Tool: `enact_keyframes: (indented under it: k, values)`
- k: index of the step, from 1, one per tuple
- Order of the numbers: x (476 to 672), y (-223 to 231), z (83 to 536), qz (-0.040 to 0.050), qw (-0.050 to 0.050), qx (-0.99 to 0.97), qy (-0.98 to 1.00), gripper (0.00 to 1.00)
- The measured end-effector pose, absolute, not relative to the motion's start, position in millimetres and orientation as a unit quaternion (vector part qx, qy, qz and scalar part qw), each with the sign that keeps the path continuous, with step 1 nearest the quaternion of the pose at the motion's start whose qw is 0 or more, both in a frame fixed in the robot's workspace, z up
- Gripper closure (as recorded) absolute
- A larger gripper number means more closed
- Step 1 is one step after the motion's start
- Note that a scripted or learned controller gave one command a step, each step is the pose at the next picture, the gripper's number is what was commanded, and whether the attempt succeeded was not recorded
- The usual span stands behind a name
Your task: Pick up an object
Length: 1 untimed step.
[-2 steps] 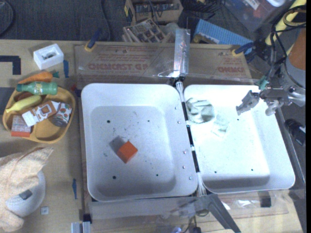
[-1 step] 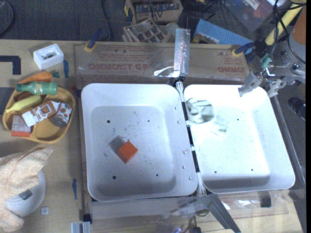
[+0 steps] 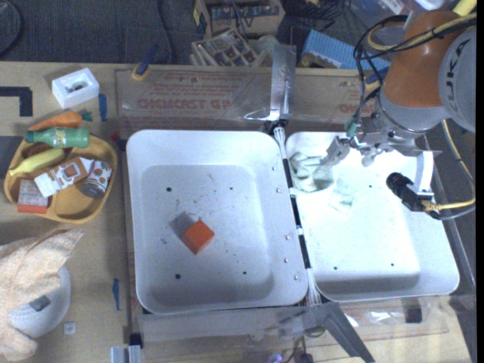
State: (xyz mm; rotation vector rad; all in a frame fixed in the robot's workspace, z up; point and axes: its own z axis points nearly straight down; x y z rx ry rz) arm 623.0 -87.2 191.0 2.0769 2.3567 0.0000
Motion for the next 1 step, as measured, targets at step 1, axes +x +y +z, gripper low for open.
enact_keyframes:
  k: [1]
  values:
    - [637.4, -120.5, 93.3, 0.0049, 0.007, 0.648, 0.762, 0.00]
